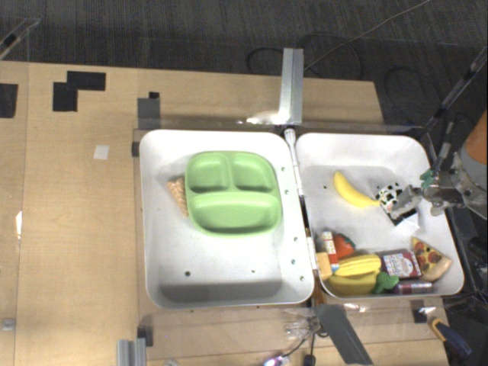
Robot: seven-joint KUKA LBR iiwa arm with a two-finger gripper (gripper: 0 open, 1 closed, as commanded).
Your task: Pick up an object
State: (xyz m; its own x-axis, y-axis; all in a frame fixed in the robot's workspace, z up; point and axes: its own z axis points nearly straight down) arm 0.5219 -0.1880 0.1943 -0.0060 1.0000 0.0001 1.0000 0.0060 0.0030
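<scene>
My gripper (pixel 409 203) reaches in from the right over the right bin (pixel 358 149), at its right-hand side. Right at its tip lies a small black-and-white spotted object (pixel 388 196); whether the gripper touches or holds it is unclear. A yellow banana (pixel 352 190) lies just left of that object. Along the bin's near edge sit a pizza slice toy (pixel 431 259), a red packet (pixel 399 264), a yellow pepper-like toy (pixel 355 273), a red tomato-like toy (pixel 342 245) and a small bottle (pixel 327 246).
The left bin (pixel 164 227) holds a green divided plate (pixel 231 191) with a tan waffle-like piece (pixel 178 195) poking out from under its left edge. A metal post (pixel 292 86) stands behind the seam between the bins.
</scene>
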